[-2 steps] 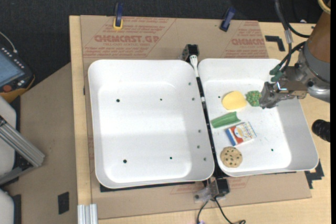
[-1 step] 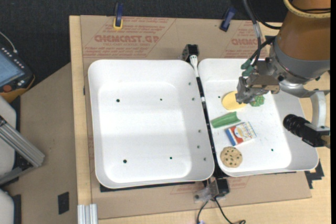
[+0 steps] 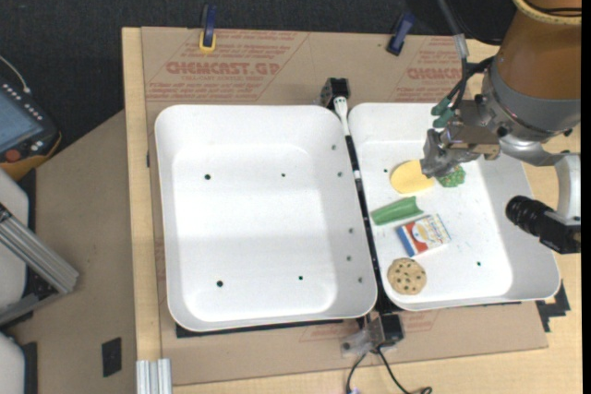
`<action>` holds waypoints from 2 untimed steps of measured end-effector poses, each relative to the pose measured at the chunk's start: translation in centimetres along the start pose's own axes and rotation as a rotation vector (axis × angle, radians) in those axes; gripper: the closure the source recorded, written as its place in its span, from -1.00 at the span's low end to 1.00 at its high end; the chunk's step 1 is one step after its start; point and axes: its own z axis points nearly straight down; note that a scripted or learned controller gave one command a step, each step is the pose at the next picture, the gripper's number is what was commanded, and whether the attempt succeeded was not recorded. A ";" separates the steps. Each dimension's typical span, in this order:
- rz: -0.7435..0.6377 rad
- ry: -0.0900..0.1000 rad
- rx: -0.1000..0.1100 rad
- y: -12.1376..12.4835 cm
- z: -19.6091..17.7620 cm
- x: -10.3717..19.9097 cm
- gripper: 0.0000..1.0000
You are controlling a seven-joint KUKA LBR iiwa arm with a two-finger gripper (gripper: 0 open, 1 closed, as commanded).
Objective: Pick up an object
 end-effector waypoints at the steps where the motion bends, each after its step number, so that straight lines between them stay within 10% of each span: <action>1: -0.006 0.002 -0.002 -1.2 -4.2 4.1 1.00; 2: -0.001 0.001 -0.001 -1.1 -5.0 3.9 1.00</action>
